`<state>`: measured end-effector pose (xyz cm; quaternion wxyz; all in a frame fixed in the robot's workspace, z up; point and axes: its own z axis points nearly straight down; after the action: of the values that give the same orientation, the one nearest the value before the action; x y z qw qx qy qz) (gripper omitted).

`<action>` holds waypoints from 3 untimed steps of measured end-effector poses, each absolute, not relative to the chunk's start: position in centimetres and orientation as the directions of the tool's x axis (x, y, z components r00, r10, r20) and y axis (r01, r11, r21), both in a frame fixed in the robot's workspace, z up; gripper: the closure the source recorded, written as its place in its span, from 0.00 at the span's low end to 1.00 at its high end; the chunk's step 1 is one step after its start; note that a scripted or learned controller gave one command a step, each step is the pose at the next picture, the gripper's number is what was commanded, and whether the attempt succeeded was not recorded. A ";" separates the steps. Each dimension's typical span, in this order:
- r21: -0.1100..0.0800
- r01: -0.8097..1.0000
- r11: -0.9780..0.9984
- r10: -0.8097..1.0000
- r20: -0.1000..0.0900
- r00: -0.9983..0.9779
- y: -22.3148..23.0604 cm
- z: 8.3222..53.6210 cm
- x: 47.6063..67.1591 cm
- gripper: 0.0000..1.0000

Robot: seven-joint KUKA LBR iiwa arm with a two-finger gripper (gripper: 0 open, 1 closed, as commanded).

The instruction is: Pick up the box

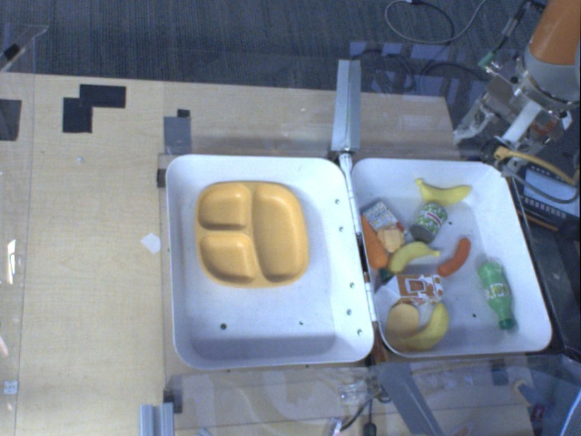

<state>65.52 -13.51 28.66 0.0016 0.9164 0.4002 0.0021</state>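
The table [91, 243] is carrying two white bins; the right bin [526, 271] is holding the clutter. The arm [549, 34] is hovering at two o'clock, so the approach seems barely begun; whether the end effector [508, 121] is spread, I cannot tell. Next it needs descending toward seven o'clock. The box [420, 288], small, orange-and-white, is lying flat at the bin's six o'clock, touching a banana [427, 327].

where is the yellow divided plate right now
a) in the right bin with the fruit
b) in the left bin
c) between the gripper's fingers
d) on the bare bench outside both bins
b) the yellow divided plate lies flat in the left bin, by itself, while the bananas, bottle and box are in the right bin and the gripper is up past that bin's far right corner.
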 end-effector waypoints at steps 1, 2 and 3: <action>0.004 0.612 -0.791 0.612 0.002 0.791 -17.9 10.0 63.5 0.00; 0.004 0.593 -0.805 0.593 0.004 0.805 -20.3 23.5 61.0 0.00; 0.004 0.581 -0.814 0.581 0.005 0.814 -19.5 8.8 57.2 0.00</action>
<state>57.24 -19.53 8.81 0.0009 0.9523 0.3051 0.0029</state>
